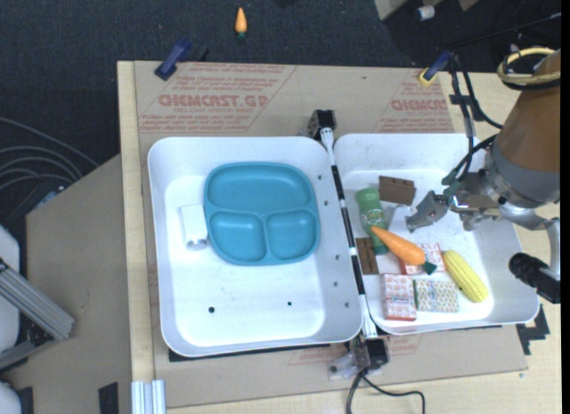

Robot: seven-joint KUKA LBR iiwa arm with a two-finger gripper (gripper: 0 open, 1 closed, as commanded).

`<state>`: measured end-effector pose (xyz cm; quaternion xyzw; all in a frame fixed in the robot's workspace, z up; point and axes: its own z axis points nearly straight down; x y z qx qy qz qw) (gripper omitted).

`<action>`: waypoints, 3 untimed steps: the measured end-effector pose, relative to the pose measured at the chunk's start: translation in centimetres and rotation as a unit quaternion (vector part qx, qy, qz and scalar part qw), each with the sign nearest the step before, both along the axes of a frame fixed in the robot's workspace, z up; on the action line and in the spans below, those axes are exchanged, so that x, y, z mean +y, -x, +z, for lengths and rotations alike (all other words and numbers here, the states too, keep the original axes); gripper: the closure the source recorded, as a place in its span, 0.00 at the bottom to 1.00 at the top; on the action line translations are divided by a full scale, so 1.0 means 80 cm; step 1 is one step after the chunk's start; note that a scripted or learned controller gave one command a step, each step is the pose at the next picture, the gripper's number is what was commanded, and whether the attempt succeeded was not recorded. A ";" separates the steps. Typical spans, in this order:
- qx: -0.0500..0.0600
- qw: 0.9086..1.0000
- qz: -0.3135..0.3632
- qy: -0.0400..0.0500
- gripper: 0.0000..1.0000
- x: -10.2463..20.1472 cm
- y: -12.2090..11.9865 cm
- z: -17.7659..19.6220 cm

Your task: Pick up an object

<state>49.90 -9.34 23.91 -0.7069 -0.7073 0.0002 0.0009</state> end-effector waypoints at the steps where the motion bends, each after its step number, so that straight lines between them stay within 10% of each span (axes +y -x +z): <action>1: -0.001 1.000 0.000 0.000 0.00 0.020 -0.073 -0.069; 2: -0.002 1.000 0.000 0.001 0.00 0.001 -0.061 -0.190; 3: -0.003 1.000 -0.001 0.001 1.00 0.002 -0.061 -0.179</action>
